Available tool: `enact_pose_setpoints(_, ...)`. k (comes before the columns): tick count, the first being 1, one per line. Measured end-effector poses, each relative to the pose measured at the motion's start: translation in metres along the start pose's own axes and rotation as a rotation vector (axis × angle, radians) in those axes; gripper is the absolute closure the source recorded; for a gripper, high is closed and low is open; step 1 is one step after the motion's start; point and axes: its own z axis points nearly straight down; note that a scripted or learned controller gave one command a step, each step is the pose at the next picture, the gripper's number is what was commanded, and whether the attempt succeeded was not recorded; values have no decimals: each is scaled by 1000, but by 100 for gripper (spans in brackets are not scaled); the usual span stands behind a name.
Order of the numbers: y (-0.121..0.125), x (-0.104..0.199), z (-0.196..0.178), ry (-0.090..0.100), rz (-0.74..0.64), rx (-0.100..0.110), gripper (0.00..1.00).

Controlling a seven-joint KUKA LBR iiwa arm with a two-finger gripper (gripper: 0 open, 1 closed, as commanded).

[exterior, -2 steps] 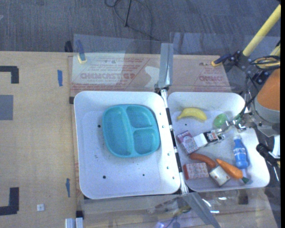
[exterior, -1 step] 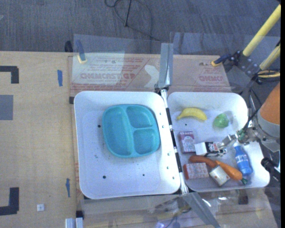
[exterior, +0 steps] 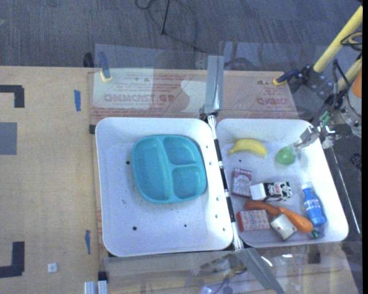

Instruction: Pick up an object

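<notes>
Pick not done yet. Hand [exterior: 313, 136] sits at the far right edge of the right bin [exterior: 336, 189], just beside the green ball [exterior: 285, 155], nothing seen between its fingers; open or closed, can't tell from this angle. All objs lie in the right bin: banana [exterior: 248, 147], ball, carrot [exterior: 282, 213], blue bottle [exterior: 313, 205], small boxes. Left bin [exterior: 112, 189] has only the teal plate [exterior: 169, 168]. Ball looks the likely target. Left to do: close on sth, lift clear.

Robot lab: plywood bench [exterior: 46, 189] (blue tape marks), clear shields [exterior: 172, 74], loose cables [exterior: 167, 17].
</notes>
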Motion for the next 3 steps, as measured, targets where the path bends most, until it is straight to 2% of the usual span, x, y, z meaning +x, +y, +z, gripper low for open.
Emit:
enact_pose_setpoints(1,1,1,-8,-2,-5,2,100)
enact_pose_setpoints(2,1,2,-8,-2,-6,2,0)
enact_pose_setpoints(3,-19,3,37,3,-149,1,0)
